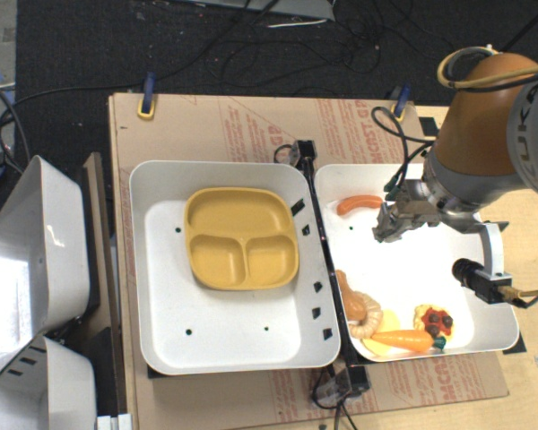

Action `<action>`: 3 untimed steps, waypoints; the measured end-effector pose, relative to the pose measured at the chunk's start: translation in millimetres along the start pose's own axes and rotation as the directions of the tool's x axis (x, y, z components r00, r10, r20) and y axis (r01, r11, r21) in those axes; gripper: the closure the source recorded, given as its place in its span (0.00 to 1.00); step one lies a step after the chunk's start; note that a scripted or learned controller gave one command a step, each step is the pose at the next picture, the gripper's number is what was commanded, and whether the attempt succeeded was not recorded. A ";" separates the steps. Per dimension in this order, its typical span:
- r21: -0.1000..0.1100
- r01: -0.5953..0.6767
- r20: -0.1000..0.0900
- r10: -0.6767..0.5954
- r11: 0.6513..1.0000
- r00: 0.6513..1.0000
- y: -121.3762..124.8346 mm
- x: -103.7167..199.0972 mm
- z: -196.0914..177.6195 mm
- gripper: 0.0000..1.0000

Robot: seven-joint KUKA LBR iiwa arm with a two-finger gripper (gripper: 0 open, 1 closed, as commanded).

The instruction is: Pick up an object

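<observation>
The right bin (495,240) has most of its open floor in the middle and toward its far right side; its contents sit along the edges. A hot dog (359,205) lies near the far rim, close to the divider between the two bins. Along the near rim sit a shrimp (357,309), a carrot (403,339) just beside it, and a small yellow toy with red and green bits (433,319) at the carrot's right end (its exact kind is too small to tell).

The gripper (390,227) hangs over the upper middle of the right bin, just right of the hot dog and apart from it. Whether its fingers are spread or closed cannot be told from this angle, and nothing is seen between them.

The left bin (152,267) holds a yellow divided plate (242,237) toward its far half, with bare white floor around it, widest at the near side. Both bins rest on a cardboard sheet (251,128) with blue and yellow clamps (146,97) at its far edge. Beyond lies dark floor with cables (99,70).
</observation>
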State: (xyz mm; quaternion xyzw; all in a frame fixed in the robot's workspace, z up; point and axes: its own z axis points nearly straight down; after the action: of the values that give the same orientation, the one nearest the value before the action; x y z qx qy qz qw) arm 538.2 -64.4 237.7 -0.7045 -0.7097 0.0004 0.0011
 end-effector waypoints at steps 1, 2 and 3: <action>-0.002 0.002 0.000 -0.002 1.000 1.000 12.1 62.7 5.9 1.00; -0.002 0.001 0.000 -0.001 1.000 1.000 19.0 115.5 15.0 1.00; -0.005 0.000 0.000 0.000 1.000 1.000 39.7 157.1 10.1 1.00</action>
State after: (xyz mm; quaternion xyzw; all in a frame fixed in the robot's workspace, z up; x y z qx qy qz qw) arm 576.7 93.0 227.6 -0.7044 -0.7098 -0.0015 -0.0005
